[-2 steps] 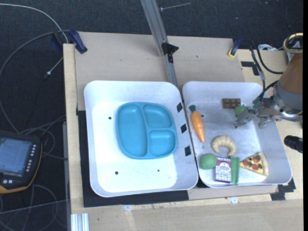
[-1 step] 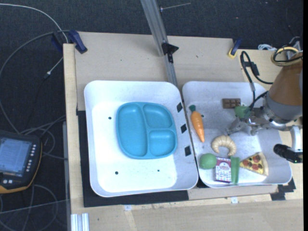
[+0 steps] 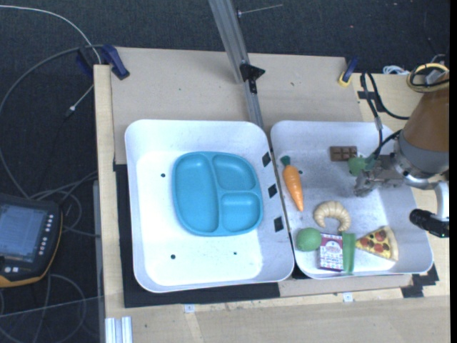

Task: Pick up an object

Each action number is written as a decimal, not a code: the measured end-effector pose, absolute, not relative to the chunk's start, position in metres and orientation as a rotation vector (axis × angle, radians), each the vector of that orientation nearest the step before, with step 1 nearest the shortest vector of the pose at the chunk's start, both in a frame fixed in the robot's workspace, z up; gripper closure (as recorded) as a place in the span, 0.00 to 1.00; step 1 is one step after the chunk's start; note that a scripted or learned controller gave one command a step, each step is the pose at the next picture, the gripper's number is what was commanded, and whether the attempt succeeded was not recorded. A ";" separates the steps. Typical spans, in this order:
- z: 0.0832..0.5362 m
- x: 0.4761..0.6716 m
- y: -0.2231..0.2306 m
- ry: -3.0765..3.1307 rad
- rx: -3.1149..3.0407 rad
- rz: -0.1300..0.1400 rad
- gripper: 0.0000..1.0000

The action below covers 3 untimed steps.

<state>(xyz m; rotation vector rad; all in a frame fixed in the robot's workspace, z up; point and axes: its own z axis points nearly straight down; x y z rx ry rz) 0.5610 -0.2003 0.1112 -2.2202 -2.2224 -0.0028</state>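
My gripper hangs low over the right bin, in its right half, with the arm coming in from the right edge. A small green object lies right against the gripper's upper left side; whether it is held cannot be made out. A brown chocolate bar lies just above and left of it. An orange carrot rests near the bin's left wall. Along the front of the bin lie a croissant, a green ball, a pink box and a pizza slice.
The left bin holds a blue divided plate. A metal pole slants up from between the two bins. Cables and a pendant lie off the bench at the left. A green stick lies beside the pink box.
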 end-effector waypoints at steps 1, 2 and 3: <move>0.163 0.573 -0.202 -2.228 -2.224 -0.005 1.00; 0.220 0.576 -0.192 -2.229 -2.223 -0.006 1.00; 0.275 0.577 -0.192 -2.229 -2.224 -0.006 1.00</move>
